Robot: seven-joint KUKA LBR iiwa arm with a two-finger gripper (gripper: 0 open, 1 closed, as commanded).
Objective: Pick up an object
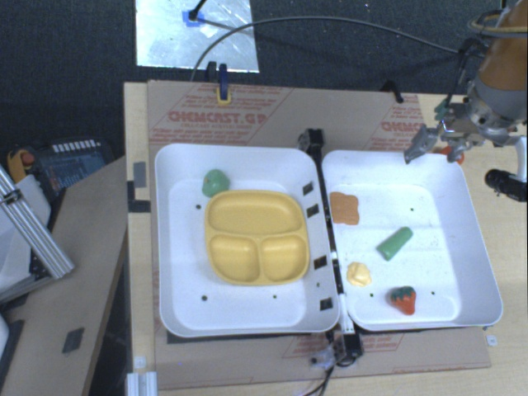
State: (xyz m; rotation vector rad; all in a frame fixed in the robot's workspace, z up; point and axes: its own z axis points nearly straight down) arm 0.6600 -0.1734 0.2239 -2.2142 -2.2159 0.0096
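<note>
The jaws (436,144) hang at the end of the grey arm (495,97), which comes in from the right with its orange band above the wrist; they sit over the far right corner of the right bin (470,221), just above its rim, and nothing is between them. One finger (419,145) slants out to the left, yet the other is lost against the wrist, so I cannot tell whether they are spread or closed. Below them, on the floor of the right bin, four small things lie well apart from the jaws: an orange flat piece (345,208) near the left wall, a green cylinder (394,243) lying tilted near the middle, a small yellow lump (359,274) toward the near left, and a red piece with a green top (403,299) close to the near wall. The left bin (177,221) stands just beside the right one, their inner walls touching along a row of black clips. In it rests a yellow tray (256,236) with three compartments, and a green rounded piece (215,181) lies just beyond the tray's far left corner. Both bins stand on a brown cardboard sheet (272,110) laid over the counter (91,246).
</note>
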